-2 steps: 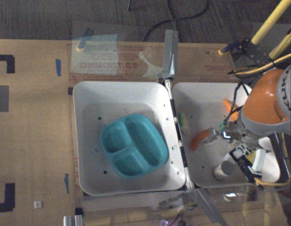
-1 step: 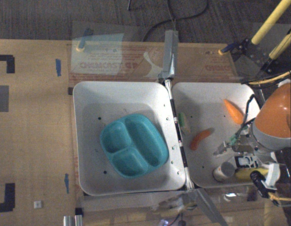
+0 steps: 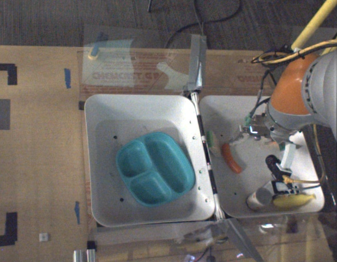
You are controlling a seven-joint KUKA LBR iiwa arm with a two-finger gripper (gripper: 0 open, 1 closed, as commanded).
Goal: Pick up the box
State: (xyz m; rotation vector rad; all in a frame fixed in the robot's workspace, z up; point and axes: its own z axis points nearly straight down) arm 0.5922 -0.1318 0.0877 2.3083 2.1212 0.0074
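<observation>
Starting at the left, the counter (image 3: 37,146) carries the left bin (image 3: 100,113), and a teal plate (image 3: 155,168) with three parts lies in the middle of it. Next comes the right bin (image 3: 223,111). A small green thing (image 3: 210,141) lies just beside its left wall, and a long orange thing (image 3: 232,158) lies near that. The claw (image 3: 260,130) hangs over the top half of this bin, under the grey and orange arm (image 3: 299,91). I cannot tell if the claw is wide or narrow. Lower down, a pale cup (image 3: 258,199) sits near the front wall, and a banana (image 3: 293,201) lies just beside it, on its right. I cannot tell for sure where the box is. It may be hidden under the arm, at the right side of this bin. That is the first thing that could go wrong: if the claw goes down where the box is not, it could close on air. It could also grab the wrong thing, like the orange thing or the banana, since they lie close by. The right bin is crowded, so the claw could bump the cup and knock it, or push the box against a wall where it is hard to get. If the claw catches just a corner, I think the box could slip out on the way up.
</observation>
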